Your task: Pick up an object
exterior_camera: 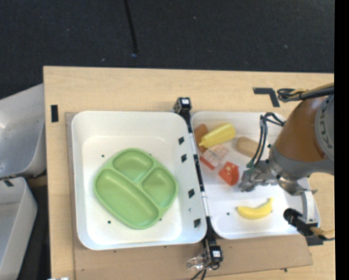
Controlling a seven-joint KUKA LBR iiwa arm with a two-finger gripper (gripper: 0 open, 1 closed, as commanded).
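The hand [251,178] is low in the right bin [221,229], between the red block [229,172] and the banana [255,210]. I cannot tell if it is open or closed. It looks like it is reaching for a toy, and nothing is lifted yet. Next it must close on one toy and go up. The green plate [135,186] sits in the left bin [84,156].

Bright, even, slightly soft overhead light
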